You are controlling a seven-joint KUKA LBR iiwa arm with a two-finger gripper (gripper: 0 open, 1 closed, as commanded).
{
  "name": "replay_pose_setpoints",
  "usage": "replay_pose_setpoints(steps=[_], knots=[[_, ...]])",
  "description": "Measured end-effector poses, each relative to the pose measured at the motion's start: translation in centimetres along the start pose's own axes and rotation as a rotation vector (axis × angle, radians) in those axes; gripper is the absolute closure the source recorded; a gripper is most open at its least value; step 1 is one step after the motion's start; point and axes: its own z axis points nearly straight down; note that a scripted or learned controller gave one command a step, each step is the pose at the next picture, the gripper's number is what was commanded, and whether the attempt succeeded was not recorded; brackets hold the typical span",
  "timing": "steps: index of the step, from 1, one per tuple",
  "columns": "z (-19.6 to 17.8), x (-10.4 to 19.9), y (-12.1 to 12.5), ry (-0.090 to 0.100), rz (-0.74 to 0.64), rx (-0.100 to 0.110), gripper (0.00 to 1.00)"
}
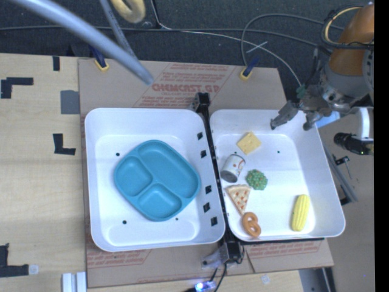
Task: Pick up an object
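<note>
My gripper (295, 120) hangs over the far right corner of the right bin (328, 181), its two fingers spread apart with nothing between them. In that bin lie a yellow cheese block (248, 143), a small grey-and-white can (232, 167) on its side, a green broccoli piece (257, 179), a pizza slice (239, 197), a pretzel (251, 224) and a yellow corn cob (299, 212). The cheese block is the nearest item, down and to the left of the fingers. The left bin (97, 163) holds a blue divided tray (157, 179).
A black divider with clips (207, 163) runs between the bins. Cables (267, 47) loop over the dark bench behind the right bin. A grey pole (79, 29) crosses the upper left. Black hardware (351, 142) sits just right of the right bin.
</note>
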Motion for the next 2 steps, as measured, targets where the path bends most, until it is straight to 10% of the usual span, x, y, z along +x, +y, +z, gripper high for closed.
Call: replay_pose_setpoints(steps=[2], knots=[[3.4, 0.0, 0.3, -0.003, -0.004, -0.010, 0.00]])
